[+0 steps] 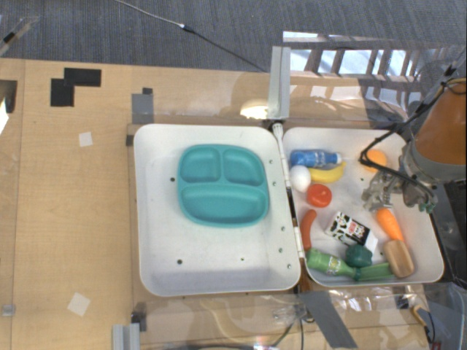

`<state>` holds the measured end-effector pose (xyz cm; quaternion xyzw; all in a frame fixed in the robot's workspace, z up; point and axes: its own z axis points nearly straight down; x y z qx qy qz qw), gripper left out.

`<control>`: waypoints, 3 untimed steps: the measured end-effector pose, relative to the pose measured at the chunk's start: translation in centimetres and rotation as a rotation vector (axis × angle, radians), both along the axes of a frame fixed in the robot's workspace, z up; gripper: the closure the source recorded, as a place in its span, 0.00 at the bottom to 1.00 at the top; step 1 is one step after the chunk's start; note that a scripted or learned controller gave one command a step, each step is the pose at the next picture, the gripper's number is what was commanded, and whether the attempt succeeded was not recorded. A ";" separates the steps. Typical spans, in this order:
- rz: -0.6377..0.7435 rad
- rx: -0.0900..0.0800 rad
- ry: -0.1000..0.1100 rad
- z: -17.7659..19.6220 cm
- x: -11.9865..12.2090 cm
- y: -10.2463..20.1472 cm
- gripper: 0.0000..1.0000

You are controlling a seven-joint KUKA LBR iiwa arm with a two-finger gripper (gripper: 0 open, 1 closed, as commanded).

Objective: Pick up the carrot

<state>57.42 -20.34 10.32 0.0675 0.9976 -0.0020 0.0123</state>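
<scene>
The carrot (391, 224), orange with a pale green top, lies slanted near the right wall of the right bin (427, 274). My gripper (398, 195) hangs just above and behind the carrot's upper end, at the end of the grey arm with its orange band (445, 130). Its fingers (376, 192) stand apart, open, with nothing between them. The carrot rests on the bin floor, apart from the fingers.
Around the carrot lie a tan bread roll (399, 258), a black-and-white carton (349, 229), a green pepper (359, 256), a green bottle (332, 262), a red tomato (319, 195), a banana (326, 172) and an orange (376, 157). A teal divided plate (222, 184) sits in the left bin (157, 254).
</scene>
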 end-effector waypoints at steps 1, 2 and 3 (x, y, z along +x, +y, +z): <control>0.000 0.000 0.001 0.0 0.0 0.0 0.00; -0.281 0.007 0.005 -1.3 -4.3 -0.2 0.00; -0.498 0.002 -0.026 -0.8 -6.2 9.6 0.00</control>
